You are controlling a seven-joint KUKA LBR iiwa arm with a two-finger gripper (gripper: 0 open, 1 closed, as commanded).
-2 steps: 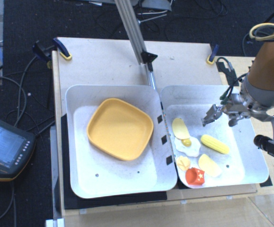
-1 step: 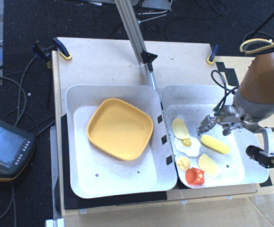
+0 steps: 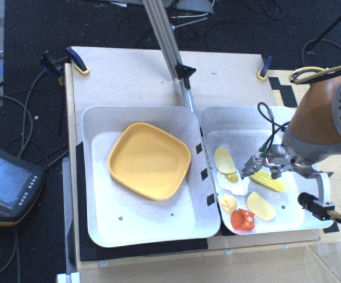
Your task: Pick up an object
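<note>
- Over the right bin (image 3: 217, 122), the hand (image 3: 263, 165) hangs just above the corn cob (image 3: 268, 180); its state I cannot tell.
- The cob seems light, stiff and bumpy; I would grip across its middle.

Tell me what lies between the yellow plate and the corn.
In the camera view, between the plate and the corn run the two bins' adjoining walls, then a pale yellow oval piece.
</note>
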